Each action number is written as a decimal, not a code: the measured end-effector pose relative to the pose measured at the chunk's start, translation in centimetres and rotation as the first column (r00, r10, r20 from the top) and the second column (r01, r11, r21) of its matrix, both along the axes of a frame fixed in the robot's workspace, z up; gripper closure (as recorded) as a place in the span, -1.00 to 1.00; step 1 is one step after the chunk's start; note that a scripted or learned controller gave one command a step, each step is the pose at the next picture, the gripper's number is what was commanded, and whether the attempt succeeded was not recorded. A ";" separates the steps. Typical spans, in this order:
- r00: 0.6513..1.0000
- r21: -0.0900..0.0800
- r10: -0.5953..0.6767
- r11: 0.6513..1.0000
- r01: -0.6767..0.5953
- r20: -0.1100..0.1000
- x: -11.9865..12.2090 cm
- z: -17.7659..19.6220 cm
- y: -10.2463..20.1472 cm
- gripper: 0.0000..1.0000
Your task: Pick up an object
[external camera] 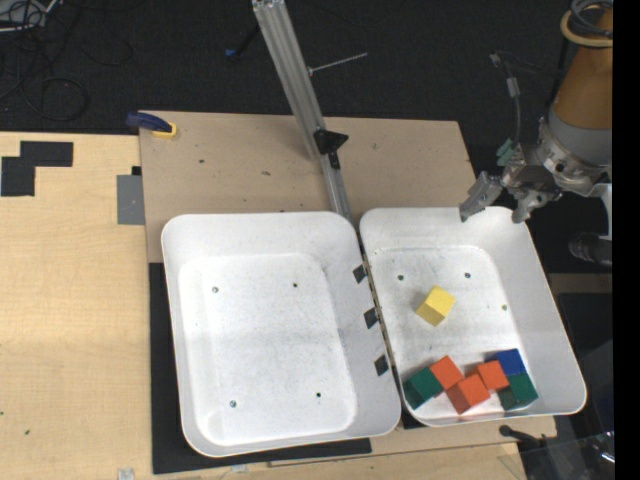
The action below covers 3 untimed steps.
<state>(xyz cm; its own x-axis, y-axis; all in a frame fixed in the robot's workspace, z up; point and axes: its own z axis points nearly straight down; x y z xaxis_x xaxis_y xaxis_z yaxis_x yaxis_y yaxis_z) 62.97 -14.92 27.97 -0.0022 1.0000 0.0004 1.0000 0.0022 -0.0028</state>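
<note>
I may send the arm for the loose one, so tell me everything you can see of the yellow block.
The yellow block is a small cube, plain and matte, perhaps painted wood. It sits flat on the floor of the right bin, turned at an angle to the bin's walls, near the middle. Nothing touches it: the cluster of orange, green and blue blocks lies apart toward the near wall, and the gripper hangs over the bin's far rim, well away.

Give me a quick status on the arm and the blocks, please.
Gripper open, over the right bin's far rim, holding nothing. Yellow block alone mid-bin; other blocks clustered at the near edge. Nothing in the way.
</note>
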 end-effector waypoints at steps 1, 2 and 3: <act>1.000 0.000 0.001 1.000 -0.001 0.000 0.0 0.0 0.0 -1.00; 1.000 0.001 0.001 1.000 -0.001 -0.004 -0.1 -4.4 0.6 -1.00; 1.000 0.002 -0.001 1.000 0.001 -0.005 -0.3 -9.3 1.4 -1.00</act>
<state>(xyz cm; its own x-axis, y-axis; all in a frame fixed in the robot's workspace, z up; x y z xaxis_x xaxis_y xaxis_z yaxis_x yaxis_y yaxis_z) 62.67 -13.52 18.66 -0.0012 1.0000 0.0019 1.0000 0.0012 -0.0082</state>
